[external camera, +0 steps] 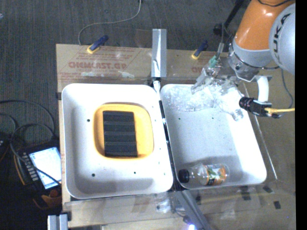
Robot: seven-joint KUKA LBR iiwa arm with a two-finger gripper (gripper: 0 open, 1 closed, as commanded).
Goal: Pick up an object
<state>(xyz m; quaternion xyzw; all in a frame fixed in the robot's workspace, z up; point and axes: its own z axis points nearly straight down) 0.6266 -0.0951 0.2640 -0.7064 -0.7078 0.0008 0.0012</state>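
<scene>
A clear plastic bottle [204,174] with a black cap and an orange label lies on its side along the near edge of the right bin [211,138]. A crumpled piece of clear plastic [204,98] rests in that bin's far part. My gripper [211,78] hangs right over the far edge of this clear plastic, and its tip blends into the plastic. A yellow tray-like object [123,131] with a black ridged insert sits in the middle of the left bin [81,157].
The grey and orange arm [261,28] comes in over the right bin's far right corner. A metal post [159,51] stands between the bins at the back. Blue clamps [97,43] sit on the cardboard behind. A handheld screen [43,166] lies left of the bench.
</scene>
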